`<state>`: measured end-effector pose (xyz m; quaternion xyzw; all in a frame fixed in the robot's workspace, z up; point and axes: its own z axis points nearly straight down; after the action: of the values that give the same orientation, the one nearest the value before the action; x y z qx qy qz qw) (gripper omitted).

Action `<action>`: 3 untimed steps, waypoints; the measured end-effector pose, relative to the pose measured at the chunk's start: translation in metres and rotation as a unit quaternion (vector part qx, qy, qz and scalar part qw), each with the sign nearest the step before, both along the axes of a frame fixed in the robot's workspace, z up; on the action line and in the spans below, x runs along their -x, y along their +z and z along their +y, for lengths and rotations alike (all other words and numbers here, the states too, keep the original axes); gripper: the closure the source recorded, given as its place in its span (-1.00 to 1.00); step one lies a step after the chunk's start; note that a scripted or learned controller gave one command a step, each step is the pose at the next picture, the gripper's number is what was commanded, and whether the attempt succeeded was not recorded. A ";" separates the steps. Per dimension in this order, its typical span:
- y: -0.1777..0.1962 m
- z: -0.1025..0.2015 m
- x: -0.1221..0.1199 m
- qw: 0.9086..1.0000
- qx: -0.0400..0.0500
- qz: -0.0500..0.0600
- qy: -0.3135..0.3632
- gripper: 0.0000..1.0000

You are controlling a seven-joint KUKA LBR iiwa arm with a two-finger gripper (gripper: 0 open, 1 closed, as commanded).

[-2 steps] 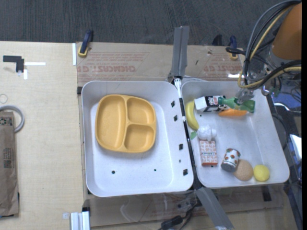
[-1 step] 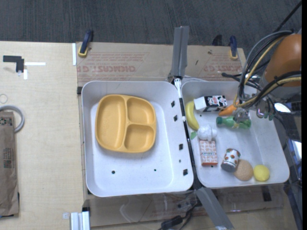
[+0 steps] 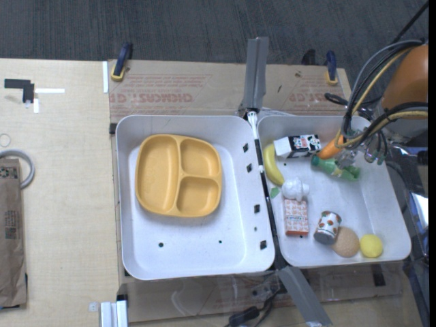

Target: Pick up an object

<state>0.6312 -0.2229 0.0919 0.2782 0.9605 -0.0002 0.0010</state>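
at the near edge of the right bin (image 3: pixel 392 203), a yellow lemon (image 3: pixel 371 246) is seen, with a tan potato-like ball (image 3: pixel 346 242) touching it and a small can (image 3: pixel 328 227) with red-brown spots just beside that; all three lie nearer the camera than the gripper (image 3: pixel 351 157) and well apart from it. to the can's left a small red and white carton (image 3: pixel 296 217) is laid flat, its print too small to be read, with a white bottle (image 3: pixel 294 189) at its far end. a banana (image 3: pixel 272 164) is set along the bin's left wall, well to the left of the gripper. a black and white cow-patterned carton (image 3: pixel 298 144) is found to the gripper's left, a little farther back; no words on it can be made out. a carrot with orange body and green top (image 3: pixel 336 159) lies directly at the gripper, the orange end on its far side and the green end on its near side. whether the fingers are parted or closed, and whether the carrot is gripped, cannot be told, as cables and the wrist cover them. in the left bin (image 3: pixel 136 251), far to the left, a yellow three-part plate (image 3: pixel 178 174) is placed. beyond both bins, reversed red lettering is printed on brown cardboard (image 3: pixel 177 90); it cannot be read with certainty.
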 end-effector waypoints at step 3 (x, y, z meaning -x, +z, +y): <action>0.112 0.043 -0.015 1.000 0.001 -0.003 0.012 1.00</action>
<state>0.6463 -0.1797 0.2036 0.2664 0.9639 -0.0001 0.0037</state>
